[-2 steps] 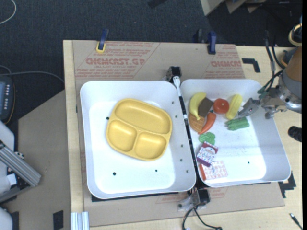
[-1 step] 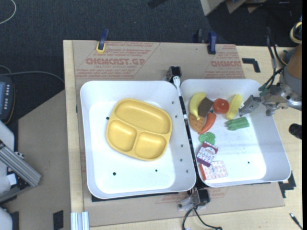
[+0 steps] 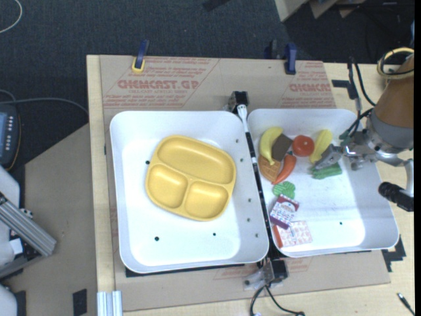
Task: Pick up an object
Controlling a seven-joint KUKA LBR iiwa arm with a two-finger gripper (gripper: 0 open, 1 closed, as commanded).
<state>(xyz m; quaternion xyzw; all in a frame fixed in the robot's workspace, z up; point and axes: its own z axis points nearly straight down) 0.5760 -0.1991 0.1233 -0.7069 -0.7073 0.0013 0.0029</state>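
— Looking at the right edge of the frame, how much of the arm [image 3: 395, 110] is showing?

— Only its lower end; the frame is cutting off everything above the orange band. It is reaching in from the right and leaning down and leftward over the right bin [image 3: 368, 232], with its grey wrist hanging above that bin's upper right part.

— And the gripper [image 3: 332, 158]?

— It is sitting low at the bin's upper right, pointing left toward the cluster of toy food. Its metal tip is lying right against a green object [image 3: 327, 171], and beside a yellow piece [image 3: 321, 144]. Whether the fingers are parted or closed I cannot tell; they are blurring into the bright metal.

— Is anything being gripped?

— I am not seeing anything between the fingers. The green object is resting on the bin floor, partly covered by the tip, so its shape is hard to make out.

— What else is lying there?

— A banana [image 3: 269, 141], a tomato [image 3: 303, 145], and a carrot [image 3: 285, 168] are crowding the bin's upper left, overlapping one another. Two small printed packets [image 3: 289, 222] are lying lower down. In the left bin [image 3: 131, 236], a yellow divided plate [image 3: 190, 177] is sitting at the centre.
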